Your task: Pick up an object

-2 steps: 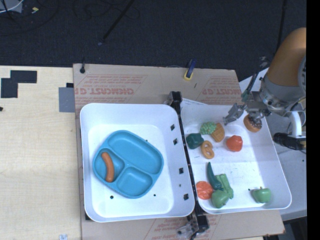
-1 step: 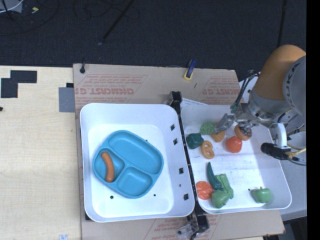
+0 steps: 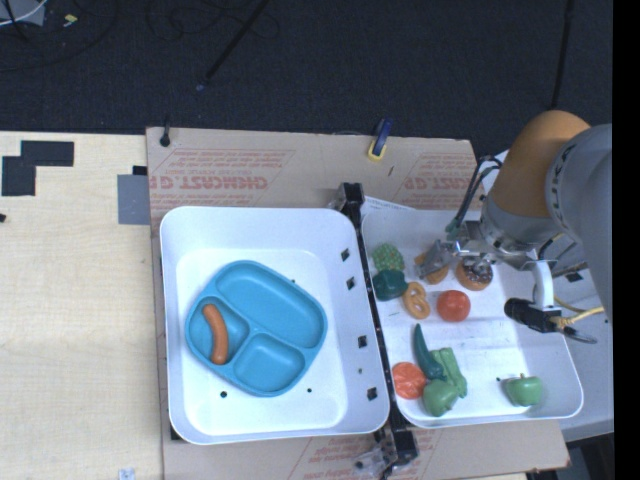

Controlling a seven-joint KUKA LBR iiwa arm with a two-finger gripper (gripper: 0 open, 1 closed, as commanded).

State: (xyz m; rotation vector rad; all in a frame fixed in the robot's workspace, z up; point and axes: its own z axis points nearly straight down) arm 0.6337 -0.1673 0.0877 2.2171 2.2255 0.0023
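Gripper (image 3: 458, 260) lowered among crowded toy food beside red tomato (image 3: 453, 305); finger state cannot be told. Neighbours may be nudged, grasp missed.

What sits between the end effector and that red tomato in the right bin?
Nothing visible blocks it. The end effector hangs just above and beside the red tomato, with a brown round piece close beside the path.

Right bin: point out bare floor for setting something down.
Right white bin: bare floor lies between the red tomato and the green apple. Crowded along its left side, around the dark green pepper and the gripper.
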